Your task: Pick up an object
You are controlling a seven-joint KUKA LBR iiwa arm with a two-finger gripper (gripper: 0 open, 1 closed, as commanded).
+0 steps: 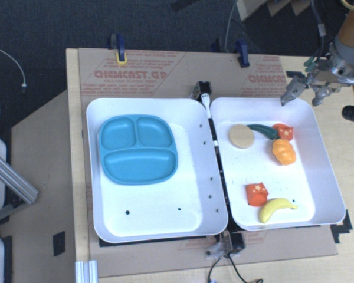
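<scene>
Nearest the lens, a yellow banana [277, 208] is seen at 5 o'clock in the right bin [324, 175], touching a red block [256, 193]. An orange pepper [284, 151], a red-and-green chilli [274, 131] and a tan disc [242, 136] are clustered at 12. The gripper [303, 94] is hung spread and empty over the far rim. Risks judged: rim is clipped; clustered items are nudged apart; rounded pepper is squeezed out. A blue plate [138, 149] is held by the left bin [106, 217].
</scene>
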